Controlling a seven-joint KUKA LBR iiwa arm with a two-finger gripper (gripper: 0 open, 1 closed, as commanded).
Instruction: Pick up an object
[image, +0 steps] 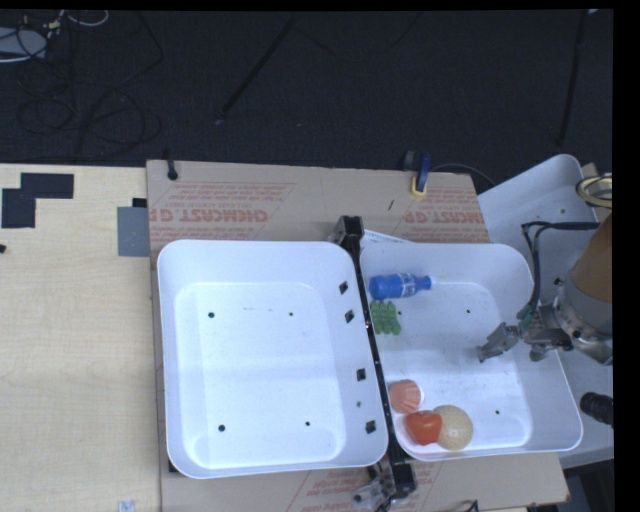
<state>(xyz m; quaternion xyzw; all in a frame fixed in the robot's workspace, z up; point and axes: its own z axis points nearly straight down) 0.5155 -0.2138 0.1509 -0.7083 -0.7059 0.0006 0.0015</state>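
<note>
The right bin holds several small objects along its left side. A blue bottle lies at the back with a green knobbly toy just in front of it. At the front corner sit a pale orange ball, a red piece and a cream ball, all touching. My gripper hangs low over the right part of this bin, well apart from all of them. It looks open, with nothing between its fingers.
The left bin stands beside the right one, with a black clip rail between them. Both rest on cardboard. A cable loops near the arm at the right.
</note>
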